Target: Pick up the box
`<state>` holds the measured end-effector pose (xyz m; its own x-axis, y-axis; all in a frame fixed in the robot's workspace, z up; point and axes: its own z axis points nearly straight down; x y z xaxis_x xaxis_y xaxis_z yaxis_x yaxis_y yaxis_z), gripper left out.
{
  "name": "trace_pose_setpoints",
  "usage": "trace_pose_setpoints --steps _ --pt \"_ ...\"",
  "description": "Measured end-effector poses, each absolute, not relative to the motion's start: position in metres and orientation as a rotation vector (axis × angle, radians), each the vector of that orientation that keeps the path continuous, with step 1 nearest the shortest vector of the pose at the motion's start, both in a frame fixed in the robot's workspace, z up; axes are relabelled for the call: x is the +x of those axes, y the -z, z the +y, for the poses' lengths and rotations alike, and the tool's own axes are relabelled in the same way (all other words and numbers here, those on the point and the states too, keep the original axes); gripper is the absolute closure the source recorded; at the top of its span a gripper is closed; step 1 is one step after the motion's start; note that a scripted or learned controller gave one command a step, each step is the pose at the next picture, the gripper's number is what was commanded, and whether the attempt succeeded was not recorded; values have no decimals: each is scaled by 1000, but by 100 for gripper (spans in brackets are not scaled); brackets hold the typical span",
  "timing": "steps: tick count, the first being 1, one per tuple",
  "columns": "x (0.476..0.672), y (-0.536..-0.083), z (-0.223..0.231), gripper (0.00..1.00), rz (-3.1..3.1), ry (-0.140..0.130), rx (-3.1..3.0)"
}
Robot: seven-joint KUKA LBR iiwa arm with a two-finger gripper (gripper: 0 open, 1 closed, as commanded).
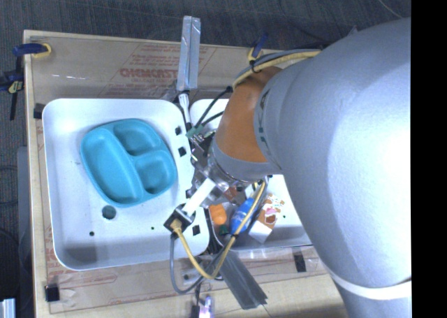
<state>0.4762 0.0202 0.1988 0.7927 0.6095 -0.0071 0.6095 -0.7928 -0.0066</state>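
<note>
Bench (105,65): brown board surface, printed red lettering along the upper edge; two white bins side by side.

Left bin (63,191): centre left of the frame. Holds a blue divided tray (129,161), three compartments, lying tilted toward the upper left. A small dark round object (109,212) sits just below the tray.

Right bin (297,229): largely covered by the arm; a strip of rim and floor shows at lower centre right.

Arm (335,149): grey, with orange band, fills the right half of the frame and reaches down into the right bin.

Gripper (220,201): low over the right bin near the divider; finger spread cannot be told.

Box (265,219): white with coloured print, on the right bin floor, just right of the gripper, beside a blue item (242,217) and an orange item (218,214).
</note>
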Motion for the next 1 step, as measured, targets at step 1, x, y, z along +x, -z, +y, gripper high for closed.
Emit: trace_pose_setpoints --steps 1 --pt "476 -201 46 100 -330 -7 -3121"
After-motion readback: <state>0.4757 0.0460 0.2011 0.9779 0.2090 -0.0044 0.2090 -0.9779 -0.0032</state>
